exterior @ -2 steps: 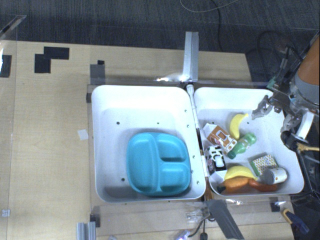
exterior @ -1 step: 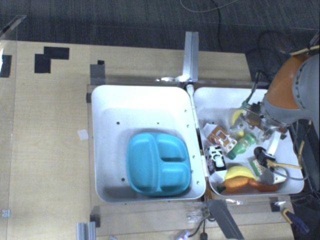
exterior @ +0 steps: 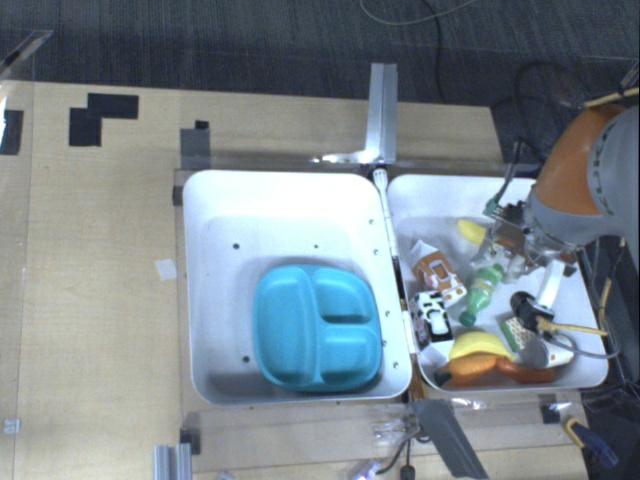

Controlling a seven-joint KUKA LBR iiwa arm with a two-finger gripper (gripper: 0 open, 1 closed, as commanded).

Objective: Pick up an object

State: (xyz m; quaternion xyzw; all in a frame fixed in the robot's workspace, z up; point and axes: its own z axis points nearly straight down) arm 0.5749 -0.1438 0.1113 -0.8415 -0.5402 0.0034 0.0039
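Hand (exterior: 508, 236) low in right bin (exterior: 420, 200), above green bottle (exterior: 477, 293)

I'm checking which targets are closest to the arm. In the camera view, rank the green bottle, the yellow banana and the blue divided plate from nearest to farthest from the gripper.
From the gripper:
1. Green bottle, right bin, just below-left of it.
2. Yellow banana, right bin's front.
3. Blue divided plate, left bin.

Two bins stand side by side on the bench (exterior: 90, 298): the left bin (exterior: 215, 213) holds a divided tray (exterior: 318, 328) in its near part, a little to the right of its middle. The right bin (exterior: 425, 203) holds a heap of small objects (exterior: 480, 318), mostly in its near half. The arm (exterior: 585, 183) reaches in from the right, over the far right part of the right bin.
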